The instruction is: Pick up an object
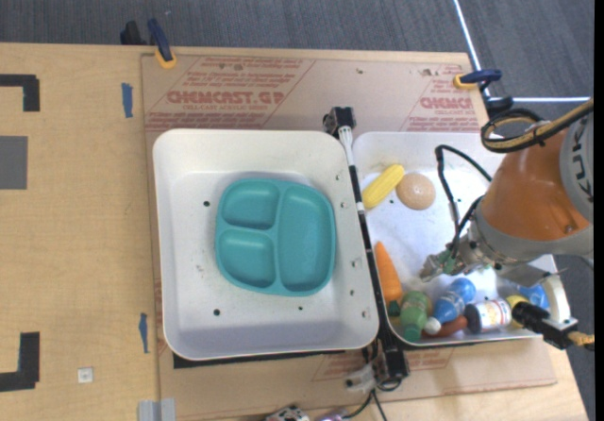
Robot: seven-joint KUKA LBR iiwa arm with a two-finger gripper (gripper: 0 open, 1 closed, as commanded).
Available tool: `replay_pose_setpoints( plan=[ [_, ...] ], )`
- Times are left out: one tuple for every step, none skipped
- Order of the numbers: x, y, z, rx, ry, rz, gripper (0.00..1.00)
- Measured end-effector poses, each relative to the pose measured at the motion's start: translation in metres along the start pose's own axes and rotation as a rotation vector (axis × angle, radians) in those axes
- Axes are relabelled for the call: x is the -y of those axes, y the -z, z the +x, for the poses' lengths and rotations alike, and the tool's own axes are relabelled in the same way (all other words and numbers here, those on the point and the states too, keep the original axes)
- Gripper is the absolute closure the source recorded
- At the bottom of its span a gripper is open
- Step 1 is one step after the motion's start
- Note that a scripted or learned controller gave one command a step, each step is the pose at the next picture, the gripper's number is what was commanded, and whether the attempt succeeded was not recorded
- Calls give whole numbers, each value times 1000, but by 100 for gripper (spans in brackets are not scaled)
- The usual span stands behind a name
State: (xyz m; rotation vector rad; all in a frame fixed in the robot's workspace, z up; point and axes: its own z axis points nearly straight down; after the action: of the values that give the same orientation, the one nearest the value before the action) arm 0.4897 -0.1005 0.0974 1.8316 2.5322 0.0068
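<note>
The pincer is low inside the right bin, just above a pile of small objects at the 5 o'clock part of the surface. Whether it is open or closed cannot be told, so no grasp is confirmed and the lift is probably not yet done. The nearest candidates are a blue object and an orange carrot; a yellow corn and a beige ball lie apart at 12 o'clock of this bin, with bare floor between. The near rim at 6 o'clock crowds the pile. The left bin holds a teal tray.
</note>
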Motion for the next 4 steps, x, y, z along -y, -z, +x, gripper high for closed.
replay_pose_setpoints(
  plan=[
    [0, 0, 0, 0, 0, 0, 0],
    [18, -11, -27, -9, 313, 7, 0],
    [-9, -11, -1, -6, 250, 5, 0],
    [-12, 1, -2, 0, 248, -4, 100]
  ],
)
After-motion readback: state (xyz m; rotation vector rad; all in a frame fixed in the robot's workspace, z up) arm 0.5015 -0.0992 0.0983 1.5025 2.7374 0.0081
